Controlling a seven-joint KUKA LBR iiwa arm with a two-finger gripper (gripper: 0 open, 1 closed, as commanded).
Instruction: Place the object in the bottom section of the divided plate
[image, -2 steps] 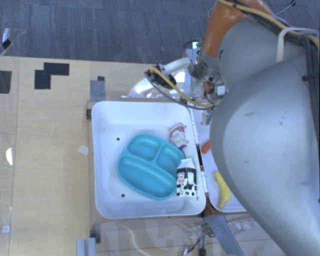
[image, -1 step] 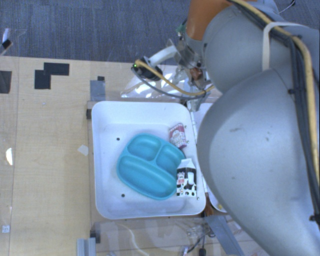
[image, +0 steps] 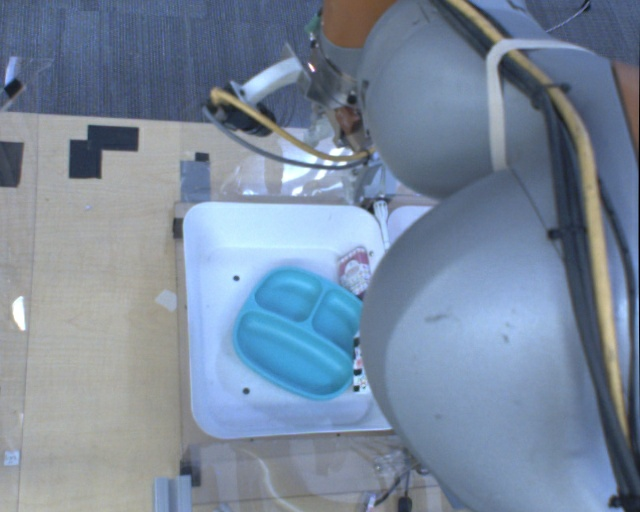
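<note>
My gripper (image: 372, 190) hangs by the far rim of the shallow white plastic bin (image: 212, 330), below the orange band on my wrist. Cabling and my own grey housing crowd it, so I cannot tell whether it is open or closed, and I see nothing held in it.

The object, as I judge it, is the small red-and-white packet (image: 353, 268). It lies flat on the bin floor just beside the upper right edge of the turquoise divided plastic plate (image: 295, 332) and partly under the outline of my arm. It is not on the plate at all.

The plate sits at a slant in the bin, with two small sections toward the far side and the long one nearest the camera (that long one I take to be the bottom section).

The risks I see:
- The packet is thin and flat, so a closing grip may slide over it and come up with nothing.
- It is so near the plate's rim that a descent slightly off could strike the rim and shove or tip the plate.
- The small right section lies between the packet and the target, so a short carry or early release would drop the packet in the wrong compartment.
- My arm's bulk hides much of that corner, making any slip hard to catch.
</note>
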